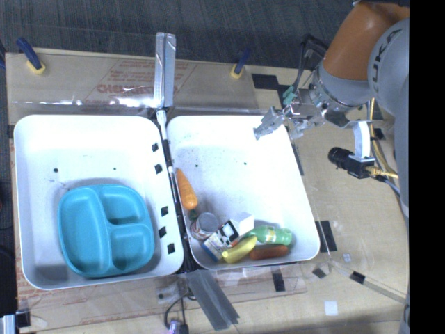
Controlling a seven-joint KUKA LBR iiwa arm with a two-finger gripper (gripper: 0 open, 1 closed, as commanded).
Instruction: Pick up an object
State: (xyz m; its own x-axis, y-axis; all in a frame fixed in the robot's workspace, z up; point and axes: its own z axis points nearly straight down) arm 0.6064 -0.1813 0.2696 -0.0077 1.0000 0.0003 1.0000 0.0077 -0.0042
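The right bin (278, 165) holds a pile of small objects along its near edge. An orange carrot (185, 189) lies against the bin's left wall. Beside it sit a small grey can (206, 223), a white and black box (231, 229), a yellow banana (238, 250), a green piece (272, 236) and a brown-red piece (270, 252). My gripper (268, 124) hangs above the bin's far right corner, well away from the pile. Nothing shows between its fingers.
The left bin (42, 145) carries a blue divided tray (106, 228) in its near half. A metal divider post (165, 68) stands between the bins at the back. Blue clamps (30, 54) sit on the bench's far edge.
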